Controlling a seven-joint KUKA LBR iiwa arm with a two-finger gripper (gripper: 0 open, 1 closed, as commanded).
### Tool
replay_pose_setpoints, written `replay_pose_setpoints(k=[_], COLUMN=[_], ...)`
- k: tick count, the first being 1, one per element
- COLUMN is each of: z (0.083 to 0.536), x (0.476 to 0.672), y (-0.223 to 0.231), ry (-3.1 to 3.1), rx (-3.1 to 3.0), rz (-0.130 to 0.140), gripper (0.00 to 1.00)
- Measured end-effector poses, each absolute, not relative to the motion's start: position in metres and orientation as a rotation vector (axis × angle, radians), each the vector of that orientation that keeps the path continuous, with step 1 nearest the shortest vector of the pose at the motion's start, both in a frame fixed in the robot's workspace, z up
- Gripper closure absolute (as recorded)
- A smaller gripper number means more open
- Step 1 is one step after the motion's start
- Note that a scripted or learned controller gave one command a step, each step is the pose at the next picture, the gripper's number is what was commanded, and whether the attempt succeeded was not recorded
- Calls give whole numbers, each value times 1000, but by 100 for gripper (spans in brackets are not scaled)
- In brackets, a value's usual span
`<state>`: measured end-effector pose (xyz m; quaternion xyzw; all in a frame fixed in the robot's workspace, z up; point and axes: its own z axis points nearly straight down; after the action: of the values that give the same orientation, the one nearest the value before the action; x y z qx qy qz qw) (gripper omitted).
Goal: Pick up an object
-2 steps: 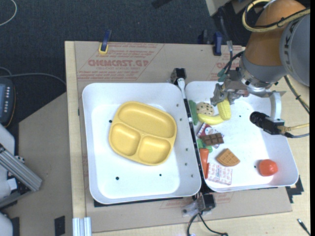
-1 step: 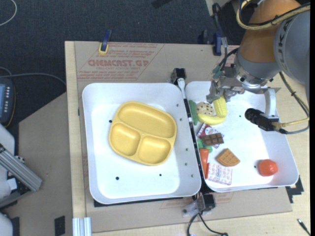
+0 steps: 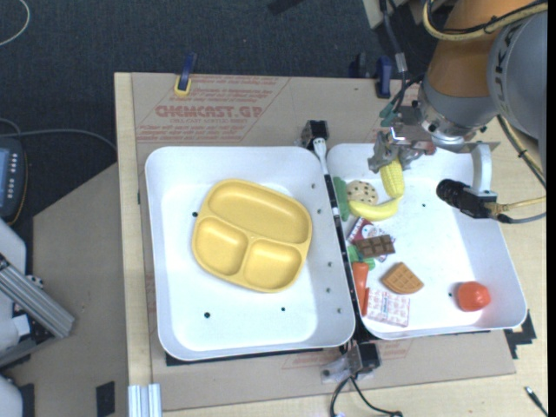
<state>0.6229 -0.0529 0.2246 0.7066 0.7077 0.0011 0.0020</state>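
The gripper [image 3: 393,165] hangs over the upper left part of the right bin [image 3: 495,259], and a yellow corn cob [image 3: 392,179] sits between its 2 fingers, upright and apparently raised above the bin floor. Just below the cob lies a yellow banana [image 3: 375,209], with a round cookie [image 3: 361,190] touching its upper left side. Further down the bin's left side are a chocolate bar [image 3: 375,248], an orange carrot [image 3: 360,281], a brown waffle piece [image 3: 402,279] and a red and white packet [image 3: 387,308]. A red tomato [image 3: 473,296] rests near the lower right corner. The left bin [image 3: 174,233] holds a yellow divided plate [image 3: 251,234] with 3 compartments. Both bins sit on the desk [image 3: 139,120].
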Motion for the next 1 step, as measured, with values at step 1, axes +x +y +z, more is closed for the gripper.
replay_pose_setpoints(k=[1], z=[215], x=[612], y=[-49], ry=[2223], rx=[2224], rz=[-3], gripper=[100])
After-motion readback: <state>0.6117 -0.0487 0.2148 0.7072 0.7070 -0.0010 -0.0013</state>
